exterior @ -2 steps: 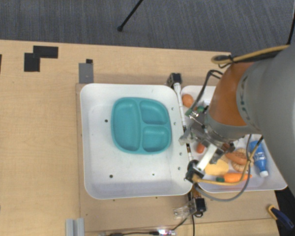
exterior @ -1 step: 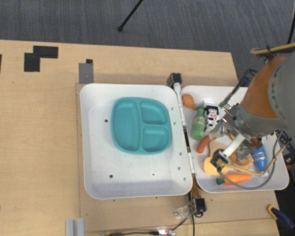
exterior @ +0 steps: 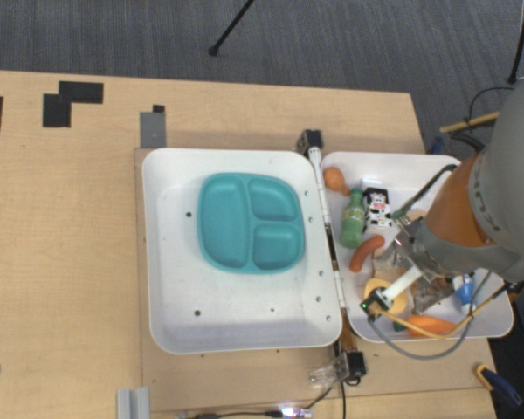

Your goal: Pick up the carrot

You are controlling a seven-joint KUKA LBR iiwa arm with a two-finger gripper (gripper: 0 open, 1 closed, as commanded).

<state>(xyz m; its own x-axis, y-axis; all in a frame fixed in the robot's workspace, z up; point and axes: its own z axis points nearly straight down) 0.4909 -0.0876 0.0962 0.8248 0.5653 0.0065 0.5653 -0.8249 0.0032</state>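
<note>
Grey ribbed carpet runs behind a pale wooden surface that carries two shallow white plastic bins side by side. Over the right bin, the grey arm with its orange band reaches in from the right, and its end effector hangs low above the clutter at the near end of that bin. Whether its fingers are spread or closed cannot be told, since cables and the wrist cover them. Just below the end effector lies the long orange carrot, flat on the bin floor near the front wall, with a dark cable looping around it. Beside it, to the left, sits a yellow ring-shaped toy. Farther up the bin lie a reddish sausage-shaped toy, a green plastic bottle and a small orange ball. A teal divided plate rests in the middle of the left bin.
</note>
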